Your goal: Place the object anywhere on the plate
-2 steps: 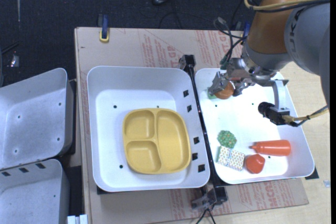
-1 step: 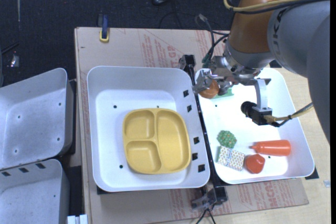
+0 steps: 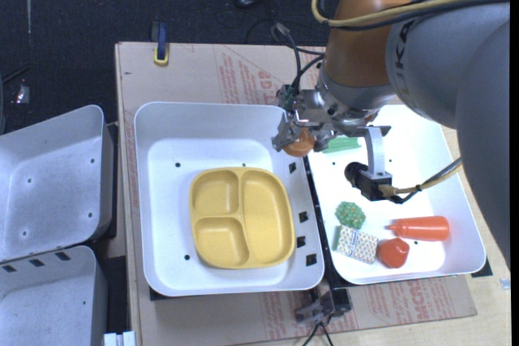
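From the camera above, we take the yellow plate (image 3: 242, 217) as our landmark; it lies in the left bin (image 3: 154, 198), and its three compartments have nothing in them, so the placing is not yet done. Up and to the right of the plate, over the wall between the two bins, we see the gripper (image 3: 297, 138), and a small orange object (image 3: 300, 145) sits just at its tip. We judge that this is the object to place, and that it is perhaps already lifted, but the wrist hides the jaws, so we cannot tell if they are wide, narrow or holding it. What is left, in our view, is to carry it over the plate and release it. Right of the plate, in the right bin (image 3: 466, 243), lie a green ball (image 3: 350, 213), a patterned packet (image 3: 357, 244), an orange carrot-like piece (image 3: 420, 228) and a red piece (image 3: 393, 253). A green thing (image 3: 340, 145) is half covered by the arm, and we cannot name it.
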Robot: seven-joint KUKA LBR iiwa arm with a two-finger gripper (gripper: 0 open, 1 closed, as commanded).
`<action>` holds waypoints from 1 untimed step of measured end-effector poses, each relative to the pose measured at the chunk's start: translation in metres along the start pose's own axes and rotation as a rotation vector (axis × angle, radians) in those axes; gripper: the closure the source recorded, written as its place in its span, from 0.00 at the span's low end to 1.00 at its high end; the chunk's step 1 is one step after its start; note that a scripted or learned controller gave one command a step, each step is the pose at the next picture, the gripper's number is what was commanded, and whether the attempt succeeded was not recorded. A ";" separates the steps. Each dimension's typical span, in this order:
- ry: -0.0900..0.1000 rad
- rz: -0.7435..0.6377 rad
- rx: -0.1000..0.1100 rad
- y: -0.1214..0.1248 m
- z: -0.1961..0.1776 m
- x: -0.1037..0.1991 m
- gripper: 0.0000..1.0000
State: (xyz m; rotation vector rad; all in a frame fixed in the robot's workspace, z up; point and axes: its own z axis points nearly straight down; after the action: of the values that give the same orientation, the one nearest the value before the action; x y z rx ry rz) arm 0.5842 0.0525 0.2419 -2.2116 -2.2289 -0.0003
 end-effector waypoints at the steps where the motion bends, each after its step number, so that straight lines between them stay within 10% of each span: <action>1: 0.000 -0.001 0.000 -0.011 -0.002 0.058 1.00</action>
State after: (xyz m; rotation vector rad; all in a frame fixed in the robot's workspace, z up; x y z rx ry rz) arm 0.5729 0.1102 0.2439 -2.2104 -2.2302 -0.0005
